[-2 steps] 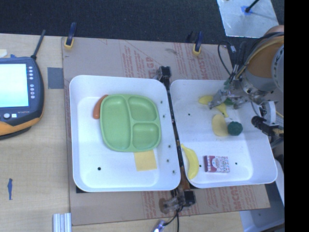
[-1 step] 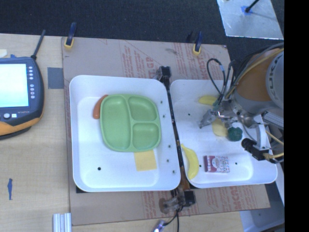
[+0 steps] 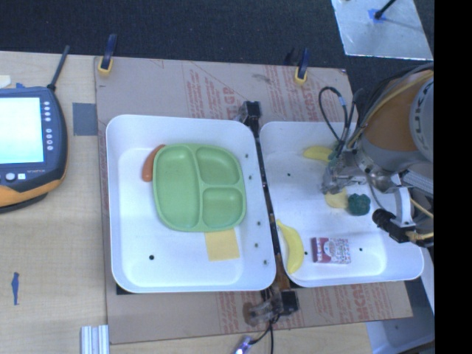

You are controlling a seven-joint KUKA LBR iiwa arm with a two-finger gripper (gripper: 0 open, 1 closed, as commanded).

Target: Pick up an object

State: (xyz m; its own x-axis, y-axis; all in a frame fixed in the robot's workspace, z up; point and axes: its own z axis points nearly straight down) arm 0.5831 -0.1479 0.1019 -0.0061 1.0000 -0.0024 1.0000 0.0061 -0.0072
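Observation:
The arm reaches in from the right over the right bin [image 3: 295, 135], and my gripper [image 3: 336, 186] hangs low just above a small pale yellow piece [image 3: 336, 200]. A dark green round object [image 3: 359, 204] lies right beside that piece. A yellow item [image 3: 317, 153] rests toward the back of the bin, partly behind the cables. A banana [image 3: 293, 247] lies along the bin's left wall, and a small red and white packet [image 3: 330, 250] sits near the front.
The left bin [image 3: 122, 198] holds a green divided plate [image 3: 199, 187], an orange item [image 3: 150, 164] tucked under its left edge, and a yellow square [image 3: 223, 245] in front. A handheld control pendant [image 3: 26, 146] sits at the far left of the bench.

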